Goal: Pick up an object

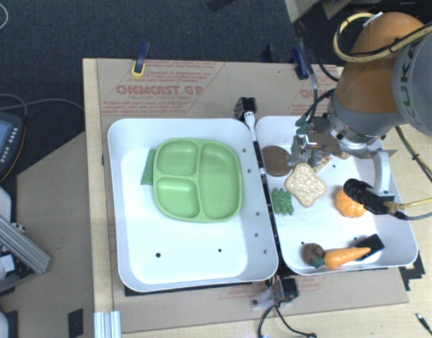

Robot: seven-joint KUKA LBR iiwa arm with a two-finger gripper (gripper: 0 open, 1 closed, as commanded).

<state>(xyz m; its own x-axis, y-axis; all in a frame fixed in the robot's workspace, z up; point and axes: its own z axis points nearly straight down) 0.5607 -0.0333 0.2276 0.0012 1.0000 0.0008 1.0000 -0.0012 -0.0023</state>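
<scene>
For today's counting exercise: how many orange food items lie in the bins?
2: a carrot at the right bin's near edge, and a round orange piece beside the black tool. Others may hide under the arm.

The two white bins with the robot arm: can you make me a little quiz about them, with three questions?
1. True or false: the green plate lies in the left bin.
2. Which thing is closest to the gripper? A: carrot B: cracker C: green plate
3. Fill in: the small green leafy piece lies in the ____ bin, near the divide between the bins.

Key: 1 true; 2 B; 3 right.
</scene>
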